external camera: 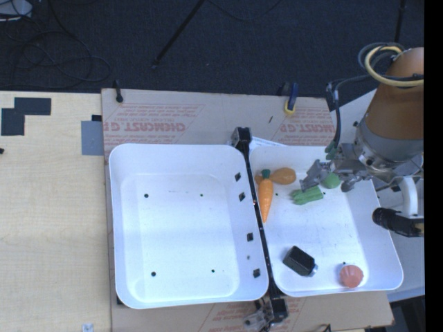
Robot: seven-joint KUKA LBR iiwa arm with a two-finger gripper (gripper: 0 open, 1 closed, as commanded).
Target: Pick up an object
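Lying in the right bin (387, 268): a carrot (265, 198) close to the wall shared with the left bin (118, 185), an orange lump (283, 176) touching the carrot's top end, a long green piece (306, 196) further right, a black block (300, 261) nearer the front, a pink ball (351, 276) in the front right corner. Reaching in over the bin's far right side, arm (396, 109) grey and orange, gripper (331, 176) low above the green piece with something green seen between the fingers. Jaw state: cannot tell.
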